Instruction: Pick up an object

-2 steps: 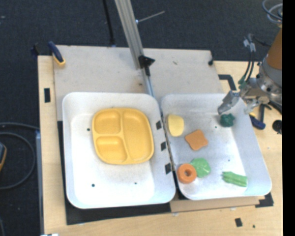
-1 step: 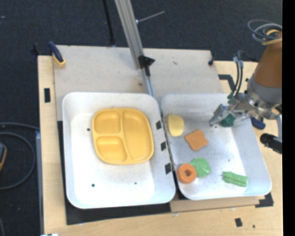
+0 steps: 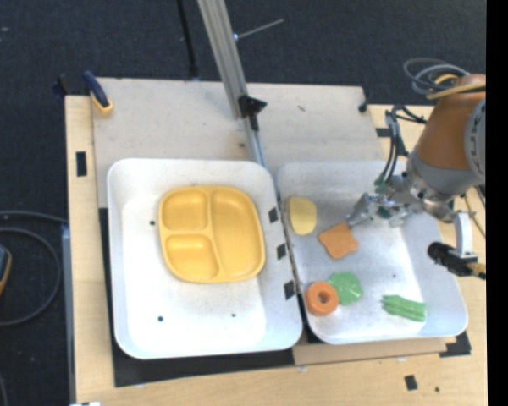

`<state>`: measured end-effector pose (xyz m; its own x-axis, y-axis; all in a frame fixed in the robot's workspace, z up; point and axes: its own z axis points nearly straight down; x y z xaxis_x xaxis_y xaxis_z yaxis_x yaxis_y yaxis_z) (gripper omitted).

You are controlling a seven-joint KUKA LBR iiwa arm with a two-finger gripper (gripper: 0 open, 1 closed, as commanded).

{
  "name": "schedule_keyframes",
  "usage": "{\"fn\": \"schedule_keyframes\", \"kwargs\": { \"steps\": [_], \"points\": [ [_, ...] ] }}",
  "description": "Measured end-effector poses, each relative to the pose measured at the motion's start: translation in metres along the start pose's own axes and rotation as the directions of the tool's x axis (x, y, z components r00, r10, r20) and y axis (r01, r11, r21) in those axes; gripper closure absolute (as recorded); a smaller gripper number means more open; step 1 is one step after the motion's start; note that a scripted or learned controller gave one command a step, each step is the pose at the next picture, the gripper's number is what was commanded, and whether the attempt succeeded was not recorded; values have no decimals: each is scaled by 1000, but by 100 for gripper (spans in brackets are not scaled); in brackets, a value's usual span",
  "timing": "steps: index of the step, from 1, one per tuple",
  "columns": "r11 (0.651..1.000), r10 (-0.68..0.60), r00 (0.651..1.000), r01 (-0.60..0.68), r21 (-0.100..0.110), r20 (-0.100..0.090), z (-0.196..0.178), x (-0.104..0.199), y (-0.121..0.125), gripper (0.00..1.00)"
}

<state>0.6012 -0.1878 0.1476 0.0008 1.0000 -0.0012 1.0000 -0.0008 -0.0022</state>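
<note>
Orange block (image 3: 338, 242) lies near the middle of the right bin (image 3: 440, 311), not yet lifted, and my gripper (image 3: 361, 210) hangs just beyond it toward the bin's far edge, fingers seemingly parted and empty, so the whole grasp remains.

two white bins (image 3: 135, 328) (image 3: 440, 315), one yellow tray (image 3: 212, 233), five small toys (image 3: 338, 242)

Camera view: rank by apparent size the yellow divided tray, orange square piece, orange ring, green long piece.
1. yellow divided tray, by far the largest
2. orange square piece
3. green long piece and orange ring: they look too alike to rank
</note>
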Motion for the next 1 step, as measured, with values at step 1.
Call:
{"fn": "schedule_keyframes", "kwargs": {
  "steps": [1],
  "points": [
    [1000,2,1000,-2,-7,1,46,-1,2,0]
  ]
}}
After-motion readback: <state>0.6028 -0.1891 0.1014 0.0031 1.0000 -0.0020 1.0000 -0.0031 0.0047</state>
